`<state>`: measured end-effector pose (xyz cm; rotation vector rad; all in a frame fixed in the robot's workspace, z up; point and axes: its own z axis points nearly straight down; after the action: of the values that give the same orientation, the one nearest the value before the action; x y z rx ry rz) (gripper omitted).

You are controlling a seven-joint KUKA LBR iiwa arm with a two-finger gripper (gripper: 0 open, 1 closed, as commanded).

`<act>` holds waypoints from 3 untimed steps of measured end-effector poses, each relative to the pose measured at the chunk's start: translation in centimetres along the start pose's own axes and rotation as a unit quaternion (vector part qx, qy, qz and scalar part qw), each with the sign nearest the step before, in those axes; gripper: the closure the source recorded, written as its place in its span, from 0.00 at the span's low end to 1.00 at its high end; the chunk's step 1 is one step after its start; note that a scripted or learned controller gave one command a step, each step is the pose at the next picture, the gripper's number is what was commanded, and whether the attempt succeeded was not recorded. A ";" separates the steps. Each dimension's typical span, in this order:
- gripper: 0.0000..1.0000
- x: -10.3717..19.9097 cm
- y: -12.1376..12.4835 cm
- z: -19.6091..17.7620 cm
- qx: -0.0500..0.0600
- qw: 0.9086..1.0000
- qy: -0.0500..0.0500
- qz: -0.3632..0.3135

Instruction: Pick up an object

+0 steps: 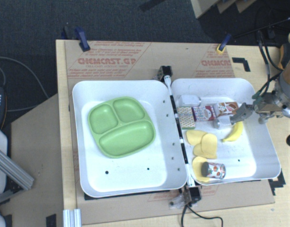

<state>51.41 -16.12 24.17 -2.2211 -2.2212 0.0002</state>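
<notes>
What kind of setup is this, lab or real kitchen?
Most likely a robotics lab bench for pick trials, not a kitchen. Two white bins sit on a clamped board printed CHEMCAST, with loose cables around; the green divided plate and banana look like toy props.

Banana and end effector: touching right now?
Cannot tell. In the camera view the end effector overlaps the top of the banana, but neither contact nor a gap shows plainly.
</notes>
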 end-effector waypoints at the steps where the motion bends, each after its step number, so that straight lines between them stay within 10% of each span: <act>1: 0.00 1.2 2.1 10.7 0.000 1.000 0.000 0.000; 3: 0.00 0.2 11.9 15.9 0.009 1.000 0.000 -0.001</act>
<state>63.35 -15.91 8.30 -2.2096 -2.2148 0.0191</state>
